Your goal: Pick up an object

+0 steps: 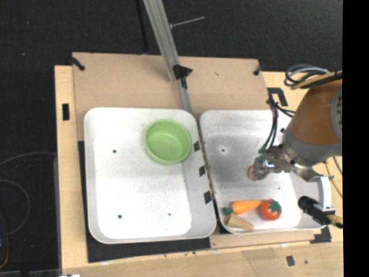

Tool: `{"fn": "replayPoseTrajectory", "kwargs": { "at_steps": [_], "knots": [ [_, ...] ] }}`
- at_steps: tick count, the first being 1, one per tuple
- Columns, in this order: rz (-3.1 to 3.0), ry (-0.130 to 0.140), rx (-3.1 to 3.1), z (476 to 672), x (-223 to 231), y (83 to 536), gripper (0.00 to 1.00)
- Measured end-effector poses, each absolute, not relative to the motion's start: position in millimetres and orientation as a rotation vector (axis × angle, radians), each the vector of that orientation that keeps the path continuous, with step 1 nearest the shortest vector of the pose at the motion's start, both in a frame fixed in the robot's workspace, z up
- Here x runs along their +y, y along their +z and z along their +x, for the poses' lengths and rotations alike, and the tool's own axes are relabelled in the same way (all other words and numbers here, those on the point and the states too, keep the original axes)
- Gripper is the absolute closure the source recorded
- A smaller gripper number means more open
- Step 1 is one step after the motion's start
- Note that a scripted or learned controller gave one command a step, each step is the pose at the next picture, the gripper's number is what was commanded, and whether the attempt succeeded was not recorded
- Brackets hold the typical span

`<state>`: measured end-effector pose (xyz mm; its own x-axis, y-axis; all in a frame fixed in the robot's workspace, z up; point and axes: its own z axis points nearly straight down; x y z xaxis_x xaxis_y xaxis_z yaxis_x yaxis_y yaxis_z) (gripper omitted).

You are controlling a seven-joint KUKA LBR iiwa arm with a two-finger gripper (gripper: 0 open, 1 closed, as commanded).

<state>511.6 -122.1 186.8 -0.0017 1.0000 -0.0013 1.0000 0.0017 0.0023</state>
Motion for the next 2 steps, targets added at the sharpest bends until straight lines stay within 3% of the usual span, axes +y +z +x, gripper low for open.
{"fn": "replayPoseTrajectory", "kwargs": {
  "at_steps": [1,2],
  "knots": [
    [2.215,0.001,2.223,513.0,-123,238,1.0],
    [2.213,0.003,2.229,516.3,-67,230,1.0]
  ]
}}
